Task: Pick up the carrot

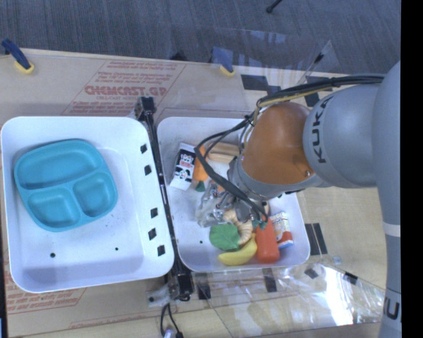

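The carrot (266, 243), orange-red with a small green top, lies near the front right corner of the right bin (170, 141). It rests beside a yellow banana (237, 256) and a green round item (225, 236). My gripper (215, 208) reaches down into the middle of that bin from under the orange wrist band, just left of and behind the carrot. It hangs over the clutter above the green item. The wrist hides much of the gripper, and I see nothing clearly held in it.
A white carton with black print (185, 166) and a small orange piece (199, 177) lie at the right bin's left side. A tan block (224, 150) sits behind them and a white packet (283, 231) right of the carrot. The left bin (77, 263) holds a blue divided plate (65, 183).
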You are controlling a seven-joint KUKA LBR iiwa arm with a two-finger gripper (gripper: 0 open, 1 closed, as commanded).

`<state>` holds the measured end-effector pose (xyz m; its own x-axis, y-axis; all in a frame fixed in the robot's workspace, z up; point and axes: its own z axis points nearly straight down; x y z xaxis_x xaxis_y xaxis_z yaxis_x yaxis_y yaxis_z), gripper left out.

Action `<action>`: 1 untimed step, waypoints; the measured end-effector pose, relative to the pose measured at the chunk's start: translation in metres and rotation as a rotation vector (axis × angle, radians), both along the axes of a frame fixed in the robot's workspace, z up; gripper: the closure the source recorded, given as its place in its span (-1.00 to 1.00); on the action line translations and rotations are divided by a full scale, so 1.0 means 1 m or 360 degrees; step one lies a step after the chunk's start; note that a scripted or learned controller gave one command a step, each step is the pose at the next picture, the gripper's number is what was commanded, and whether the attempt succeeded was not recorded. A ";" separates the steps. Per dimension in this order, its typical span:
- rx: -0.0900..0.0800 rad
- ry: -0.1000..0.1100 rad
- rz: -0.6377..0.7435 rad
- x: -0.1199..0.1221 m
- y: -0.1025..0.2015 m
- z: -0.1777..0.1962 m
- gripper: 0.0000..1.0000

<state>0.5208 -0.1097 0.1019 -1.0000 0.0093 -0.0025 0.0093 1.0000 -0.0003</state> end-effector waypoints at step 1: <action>0.0003 -0.0017 0.0034 0.070 0.074 0.096 1.00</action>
